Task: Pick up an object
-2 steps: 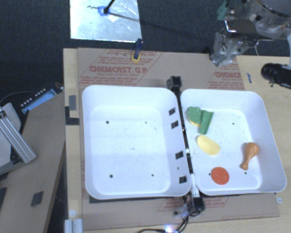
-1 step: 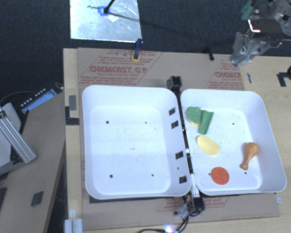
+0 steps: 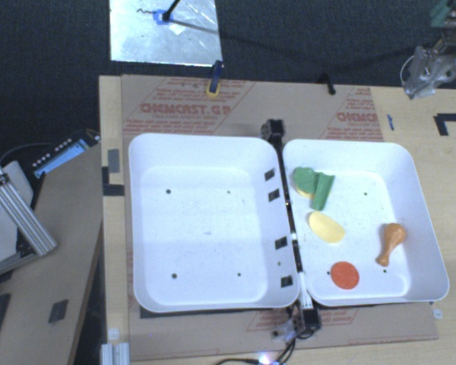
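My gripper [image 3: 433, 63] hung high over the far right corner of the bench [image 3: 235, 101], outside both bins, and from this angle I could not tell how it was set; nothing was visibly in it. Everything worth picking lay in the right bin [image 3: 422, 196], below and toward the near side from where I hovered. The green piece [image 3: 313, 182] sat farthest inward, close to the divider between the bins, with the yellow piece [image 3: 326, 226] just nearer than it, the two close but seemingly apart. The red disc [image 3: 345, 274] lay nearest the front rim, and the brown drumstick [image 3: 391, 242] rested closest to my side, well apart from the others.

I judged the drumstick the best target: it stood alone, so my gripper could come down without nudging a neighbour, and its narrow shaft offered a surface to close across. I would have lined up square to that shaft, dropped straight, and closed low. The flat red disc looked hard to get under, and the green piece risked a bump against the bin wall. The left bin [image 3: 205, 219] was well away from me
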### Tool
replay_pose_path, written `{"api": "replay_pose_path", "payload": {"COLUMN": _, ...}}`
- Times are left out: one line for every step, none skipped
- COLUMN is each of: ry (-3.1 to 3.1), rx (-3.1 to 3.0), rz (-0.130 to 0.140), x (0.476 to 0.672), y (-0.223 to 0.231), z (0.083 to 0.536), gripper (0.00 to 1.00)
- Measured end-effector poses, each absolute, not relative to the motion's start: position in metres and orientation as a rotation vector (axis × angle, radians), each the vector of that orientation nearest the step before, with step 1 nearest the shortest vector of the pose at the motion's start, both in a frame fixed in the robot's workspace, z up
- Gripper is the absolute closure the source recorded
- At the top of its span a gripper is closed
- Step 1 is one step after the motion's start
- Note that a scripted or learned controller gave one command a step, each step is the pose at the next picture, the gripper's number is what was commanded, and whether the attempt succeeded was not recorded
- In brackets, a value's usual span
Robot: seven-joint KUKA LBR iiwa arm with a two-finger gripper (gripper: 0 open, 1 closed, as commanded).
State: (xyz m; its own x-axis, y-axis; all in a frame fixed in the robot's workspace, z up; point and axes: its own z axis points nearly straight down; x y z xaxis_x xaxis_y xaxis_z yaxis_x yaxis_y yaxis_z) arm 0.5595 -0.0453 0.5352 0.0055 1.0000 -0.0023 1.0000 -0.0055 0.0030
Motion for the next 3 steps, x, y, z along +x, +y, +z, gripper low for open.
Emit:
{"api": "replay_pose_path", "payload": {"ry": 2.211, "rx": 2.225, "rz": 0.000, "x": 0.589, "y": -0.131, "z": 0.535, "gripper": 1.00}}
{"api": "replay_pose_path", "payload": {"ry": 2.212, "rx": 2.228, "rz": -0.004, "x": 0.571, "y": -0.212, "z": 0.499, "gripper": 1.00}}
{"api": "replay_pose_path", "payload": {"ry": 2.217, "rx": 2.217, "rz": 0.005, "x": 0.542, "y": -0.207, "z": 0.537, "gripper": 1.00}}
